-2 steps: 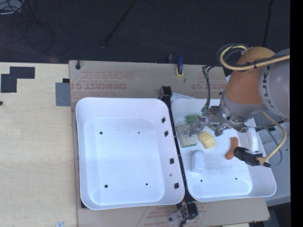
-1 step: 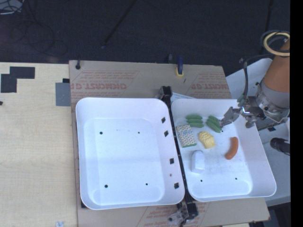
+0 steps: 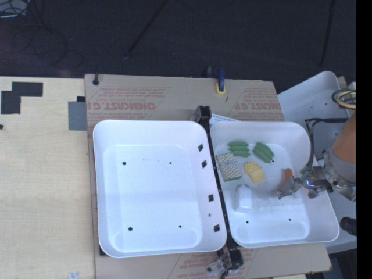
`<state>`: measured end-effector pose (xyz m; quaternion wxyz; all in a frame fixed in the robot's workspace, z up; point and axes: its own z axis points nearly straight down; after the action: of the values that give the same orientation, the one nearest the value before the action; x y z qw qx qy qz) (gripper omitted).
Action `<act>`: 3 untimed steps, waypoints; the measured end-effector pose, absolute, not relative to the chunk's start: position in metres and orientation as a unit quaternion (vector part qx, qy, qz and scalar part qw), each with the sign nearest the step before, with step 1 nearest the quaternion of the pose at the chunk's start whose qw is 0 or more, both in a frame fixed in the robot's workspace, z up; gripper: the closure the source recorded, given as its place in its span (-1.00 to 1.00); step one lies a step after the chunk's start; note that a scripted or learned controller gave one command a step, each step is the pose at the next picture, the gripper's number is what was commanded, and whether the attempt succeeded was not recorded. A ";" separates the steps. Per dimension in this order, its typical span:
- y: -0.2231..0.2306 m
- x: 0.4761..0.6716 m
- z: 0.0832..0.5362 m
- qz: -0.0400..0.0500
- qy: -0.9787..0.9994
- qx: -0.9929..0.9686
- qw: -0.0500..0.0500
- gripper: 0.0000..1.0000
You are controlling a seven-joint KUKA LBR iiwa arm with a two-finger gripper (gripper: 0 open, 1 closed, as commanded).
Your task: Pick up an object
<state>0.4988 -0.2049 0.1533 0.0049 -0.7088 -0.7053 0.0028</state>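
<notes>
So, cam looks down on two shallow white bins side by side on a cardboard sheet (image 3: 174, 100) w/ red print. Left bin (image 3: 110, 156) is the bigger-looking one; dark clips (image 3: 203, 150) run along the seam between the two.

Right bin (image 3: 314, 231) is where the action is. Near its back wall: a green pod-shaped piece (image 3: 238, 148), and just right of it, apart, a second green piece (image 3: 264, 151), tilted. Below those, a small patterned card or packet (image 3: 228, 167) lying close to the seam, and beside it a yellow lumpy item (image 3: 253, 171). These two near each other, can't tell if touching. Further toward the front, a white block (image 3: 243, 197), hard to read against the white floor.

Arm comes in from the right, grey w/ the orange band (image 3: 349, 144) at the frame edge. Gripper (image 3: 288, 192) is down low inside the right bin, by the right wall. Small orange-red object (image 3: 287, 174) sits right at the fingertips, touching or nearly so. Jaws: can't tell how far apart, too small and blurred, and can't tell whether the orange-red piece is actually between them.

Up top, a blue-and-yellow clamp (image 3: 220, 81) bites the cardboard's back edge. Pale wood bench (image 3: 40, 185) to the left w/ dark patches.
</notes>
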 end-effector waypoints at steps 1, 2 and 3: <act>-0.216 0.476 0.310 -0.002 -0.707 -0.708 -0.005 -1.00; -0.215 0.475 0.311 0.001 -0.706 -0.708 0.001 1.00; -0.172 0.529 0.379 -0.001 -0.708 -0.706 -0.001 1.00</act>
<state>0.5289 -0.1724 0.3790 -0.0012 -0.7059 -0.7083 -0.0005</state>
